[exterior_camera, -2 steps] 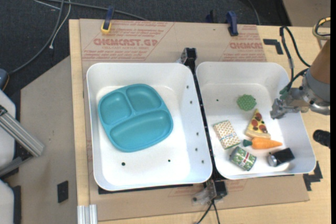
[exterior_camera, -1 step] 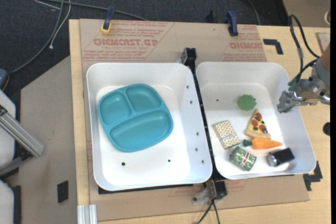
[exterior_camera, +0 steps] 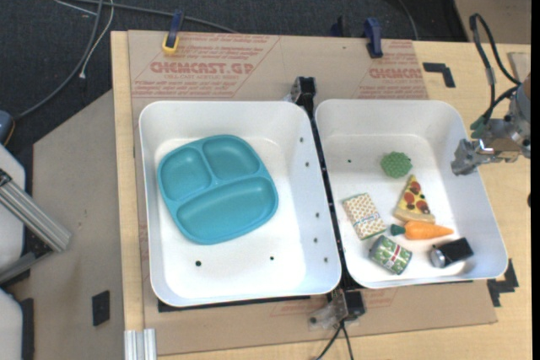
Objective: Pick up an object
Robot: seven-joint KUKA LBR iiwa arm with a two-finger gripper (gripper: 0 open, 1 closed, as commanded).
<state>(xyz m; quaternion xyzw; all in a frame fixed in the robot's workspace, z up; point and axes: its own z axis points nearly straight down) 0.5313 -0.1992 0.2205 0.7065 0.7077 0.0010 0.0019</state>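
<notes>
The carrot [exterior_camera: 428,230] is lying in the right bin [exterior_camera: 354,122] near the front, long axis running left to right, tip pointing right. Just above it the pizza slice [exterior_camera: 413,200] is pointing its tip away from the camera. A can [exterior_camera: 390,254] and box [exterior_camera: 364,215] are sitting left of them (labels unreadable). The gripper [exterior_camera: 466,158] is hanging over the bin's right edge; its state I cannot tell. The board [exterior_camera: 202,67] is reading "CHEMCAST GP". The bin's back half is lying mostly open.

A wooden bench [exterior_camera: 439,110] carries a printed cardboard sheet [exterior_camera: 253,67]; two white bins, left bin [exterior_camera: 169,265] and right bin [exterior_camera: 363,118], sit touching on it.
</notes>
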